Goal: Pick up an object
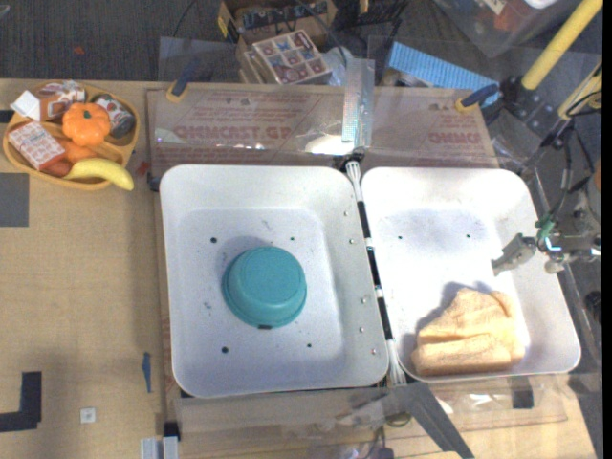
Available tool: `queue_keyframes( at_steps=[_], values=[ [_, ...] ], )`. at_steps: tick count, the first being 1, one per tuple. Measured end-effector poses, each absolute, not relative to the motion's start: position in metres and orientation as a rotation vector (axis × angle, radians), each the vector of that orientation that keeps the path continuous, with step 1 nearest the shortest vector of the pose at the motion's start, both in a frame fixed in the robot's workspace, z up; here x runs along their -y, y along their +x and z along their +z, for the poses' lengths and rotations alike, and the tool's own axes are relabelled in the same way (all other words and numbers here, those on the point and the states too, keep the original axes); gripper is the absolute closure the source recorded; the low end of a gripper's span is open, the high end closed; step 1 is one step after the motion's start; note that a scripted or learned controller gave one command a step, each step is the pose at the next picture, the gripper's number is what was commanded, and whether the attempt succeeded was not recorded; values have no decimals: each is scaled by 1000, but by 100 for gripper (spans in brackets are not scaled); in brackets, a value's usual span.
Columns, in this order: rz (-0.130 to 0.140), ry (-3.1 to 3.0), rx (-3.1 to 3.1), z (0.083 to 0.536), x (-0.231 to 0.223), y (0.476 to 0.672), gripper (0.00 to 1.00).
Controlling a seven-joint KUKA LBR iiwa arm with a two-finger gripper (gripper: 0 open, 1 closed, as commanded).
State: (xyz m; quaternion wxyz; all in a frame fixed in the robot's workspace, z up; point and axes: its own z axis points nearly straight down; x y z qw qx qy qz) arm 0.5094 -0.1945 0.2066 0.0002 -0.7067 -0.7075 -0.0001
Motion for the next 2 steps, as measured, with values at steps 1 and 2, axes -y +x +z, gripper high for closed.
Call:
queue_keyframes(
  at_steps=[1, 2],
  values=[
    [-11, -2094, 2358, 90, 150, 488, 0],
    [-13, -2106, 2354, 101, 153, 488, 100]
  ],
)
